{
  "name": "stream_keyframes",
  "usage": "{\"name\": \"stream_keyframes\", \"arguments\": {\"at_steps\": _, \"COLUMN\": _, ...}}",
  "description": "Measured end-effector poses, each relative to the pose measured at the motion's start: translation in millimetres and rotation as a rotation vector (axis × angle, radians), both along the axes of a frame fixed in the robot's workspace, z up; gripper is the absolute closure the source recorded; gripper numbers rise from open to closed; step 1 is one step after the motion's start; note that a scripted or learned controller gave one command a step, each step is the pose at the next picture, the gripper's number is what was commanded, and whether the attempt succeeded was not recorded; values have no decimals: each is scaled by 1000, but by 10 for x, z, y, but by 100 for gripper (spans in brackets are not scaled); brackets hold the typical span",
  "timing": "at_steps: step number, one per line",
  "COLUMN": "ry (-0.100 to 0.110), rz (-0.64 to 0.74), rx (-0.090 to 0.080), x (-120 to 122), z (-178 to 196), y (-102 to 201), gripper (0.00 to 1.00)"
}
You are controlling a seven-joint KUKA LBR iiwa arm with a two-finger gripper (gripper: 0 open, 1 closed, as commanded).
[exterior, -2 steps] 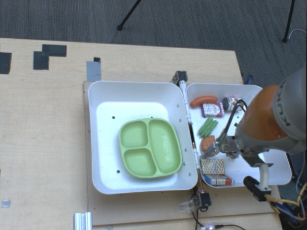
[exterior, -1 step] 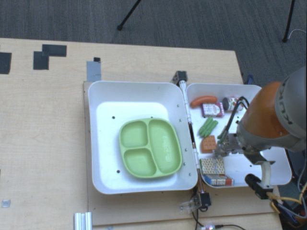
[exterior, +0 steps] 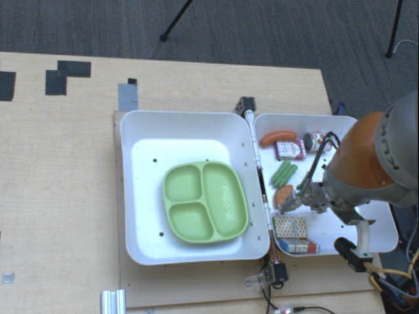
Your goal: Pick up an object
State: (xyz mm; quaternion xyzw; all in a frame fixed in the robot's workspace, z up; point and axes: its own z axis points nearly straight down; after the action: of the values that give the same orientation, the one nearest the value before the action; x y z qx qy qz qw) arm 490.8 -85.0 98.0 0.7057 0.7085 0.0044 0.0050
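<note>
Orange item (exterior: 283,194): right bin (exterior: 386,237), near its left wall, just beside the gripper (exterior: 292,201). Neighbours: green pods (exterior: 284,174) above; patterned packet (exterior: 290,227) and small carton (exterior: 298,245) below; sausage (exterior: 278,137) and pink packet (exterior: 289,150) farther up. Gripper: grip state cannot be told. Risk, judged: crowded items may get nudged or pinched together; wall may block closing. Left bin (exterior: 141,175): green divided plate (exterior: 205,201). Both on desk (exterior: 59,195).

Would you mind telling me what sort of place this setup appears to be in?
Probably a robotics lab or test cell: a wooden bench holds two white bins, a grey-and-orange arm reaches over toy food such as a sausage, and tripod legs stand on grey carpet.
</note>
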Motion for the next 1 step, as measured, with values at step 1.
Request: {"name": "stream_keyframes", "arguments": {"at_steps": 1, "ry": -3, "rz": 4, "rx": 0, "x": 14, "z": 104, "y": 8, "gripper": 100}}
